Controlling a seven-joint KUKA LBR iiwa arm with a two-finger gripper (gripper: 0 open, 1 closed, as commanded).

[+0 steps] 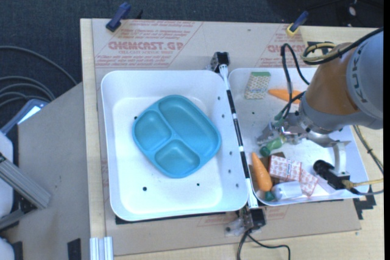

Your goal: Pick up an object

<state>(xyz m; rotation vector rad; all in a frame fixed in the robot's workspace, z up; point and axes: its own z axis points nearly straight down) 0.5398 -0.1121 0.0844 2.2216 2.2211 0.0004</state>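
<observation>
On the bench, two white bins sit side by side: the left bin (116,149) has one blue divided plate (175,135), the right bin (241,79) two carrots, the nearer carrot (261,172) pointing away along the divider, beside the hand (281,133), whose state I cannot tell.

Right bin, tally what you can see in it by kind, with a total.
Carrots: 2
Red-and-white packets: 2
Green-labelled card: 1
Clear bottle: 1
Green item by the gripper: 1
Total: 7; the arm may hide more.
</observation>
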